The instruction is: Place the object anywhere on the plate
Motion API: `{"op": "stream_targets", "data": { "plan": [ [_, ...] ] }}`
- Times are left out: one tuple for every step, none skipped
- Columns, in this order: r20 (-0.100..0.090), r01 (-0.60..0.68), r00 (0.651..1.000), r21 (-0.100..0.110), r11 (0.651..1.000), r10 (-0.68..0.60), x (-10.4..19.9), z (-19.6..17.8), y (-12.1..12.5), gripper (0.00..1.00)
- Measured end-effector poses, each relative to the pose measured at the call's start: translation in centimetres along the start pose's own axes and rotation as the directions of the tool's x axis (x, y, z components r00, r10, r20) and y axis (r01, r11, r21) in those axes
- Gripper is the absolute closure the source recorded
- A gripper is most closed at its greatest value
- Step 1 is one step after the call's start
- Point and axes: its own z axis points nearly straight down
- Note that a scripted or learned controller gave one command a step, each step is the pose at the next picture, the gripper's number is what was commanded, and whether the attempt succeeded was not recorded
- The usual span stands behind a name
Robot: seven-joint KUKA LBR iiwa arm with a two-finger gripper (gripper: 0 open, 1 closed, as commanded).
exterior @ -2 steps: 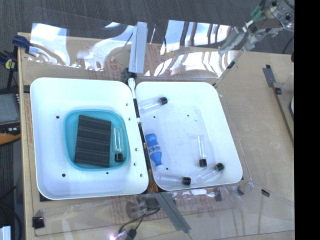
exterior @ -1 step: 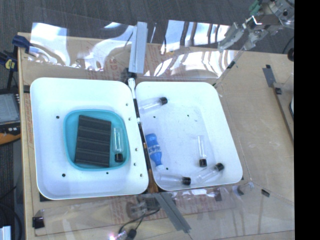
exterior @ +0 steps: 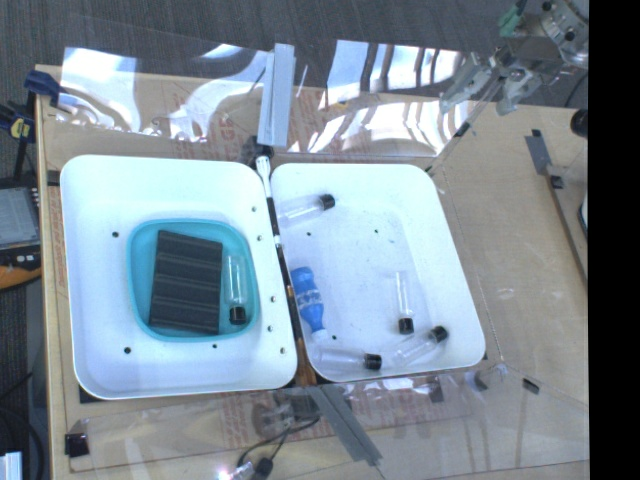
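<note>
- I see the two-finger metal gripper (exterior: 497,76) raised at the upper right, beyond both bins; I cannot tell how its fingers stand.
- One teal rounded plate (exterior: 140,253) lies in the left white bin (exterior: 85,268), bearing one dark ribbed block (exterior: 186,281) and one clear black-capped vial (exterior: 236,290).
- The right white bin (exterior: 440,258) holds five more such vials and one blue-capped tube (exterior: 308,299).

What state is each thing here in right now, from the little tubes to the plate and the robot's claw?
Teal plastic plate: flat in left white bin, carrying a dark ribbed block.
Clear black-capped vial: lying on the plate beside the block.
Four clear vials: lying loose in right white bin.
Blue-capped tube: lying there too.
Gripper: raised beyond the bins, holding nothing visible.
</note>
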Motion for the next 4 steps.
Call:
{"op": "stream_targets", "data": {
  "plan": [
    [0.001,-0.126,0.992,-0.006,0.992,0.126,0.19,-0.10,1.05,0.00],
    [0.001,-0.214,0.977,-0.010,0.977,0.214,0.61,-0.14,1.56,0.00],
    [0.000,-0.287,0.958,-0.010,0.958,0.287,0.58,-0.13,1.56,0.00],
    [0.000,-0.358,0.934,-0.010,0.934,0.358,0.80,-0.12,1.57,0.00]
  ]
}}
